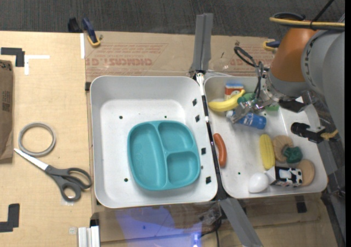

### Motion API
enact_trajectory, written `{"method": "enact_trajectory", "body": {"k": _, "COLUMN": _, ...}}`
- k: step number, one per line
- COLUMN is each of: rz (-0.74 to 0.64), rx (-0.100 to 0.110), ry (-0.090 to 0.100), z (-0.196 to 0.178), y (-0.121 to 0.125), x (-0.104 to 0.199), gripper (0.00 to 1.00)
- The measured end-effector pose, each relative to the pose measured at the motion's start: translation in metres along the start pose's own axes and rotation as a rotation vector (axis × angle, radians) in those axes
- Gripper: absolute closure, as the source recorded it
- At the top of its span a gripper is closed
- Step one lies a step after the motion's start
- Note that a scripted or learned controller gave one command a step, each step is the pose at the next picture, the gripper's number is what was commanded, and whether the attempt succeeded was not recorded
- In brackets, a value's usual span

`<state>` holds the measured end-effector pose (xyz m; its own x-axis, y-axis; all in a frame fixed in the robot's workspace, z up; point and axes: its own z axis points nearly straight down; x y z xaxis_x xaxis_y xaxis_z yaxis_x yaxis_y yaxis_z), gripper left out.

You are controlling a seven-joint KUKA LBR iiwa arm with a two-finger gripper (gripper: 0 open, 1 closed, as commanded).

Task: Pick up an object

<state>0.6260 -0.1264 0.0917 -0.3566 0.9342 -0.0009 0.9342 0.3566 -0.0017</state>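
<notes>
The right bin [236, 174] holds several toys. A yellow banana [224, 104] lies at its back left, with a blue can-like object [255, 122] on its side just right of it. My gripper [247, 110] is down low between these two, directly over the blue object's left end, with something green beside it. Further forward are a red sausage [220, 149], a yellow corn cob [266, 151], a white egg [258, 183], a cow-patterned block [288, 175] and a green piece [292, 154] on brown discs.
A teal divided plate [164, 154] lies in the left bin [104, 131]. A small red and blue box [234, 87] stands at the right bin's back. Scissors [60, 173] and a tape roll [37, 138] rest on the bench at left.
</notes>
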Motion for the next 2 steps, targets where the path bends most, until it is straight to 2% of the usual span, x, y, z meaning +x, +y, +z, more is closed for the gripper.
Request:
{"method": "enact_trajectory", "body": {"k": 1, "rz": 0.007, "rx": -0.001, "ry": 0.0, "z": 0.0, "y": -0.0588, "x": 0.0122, "gripper": 0.0}}
{"method": "enact_trajectory", "body": {"k": 2, "rz": 0.006, "rx": 0.0, "ry": -0.002, "z": -0.0091, "y": -0.0587, "x": 0.0118, "gripper": 1.0}}
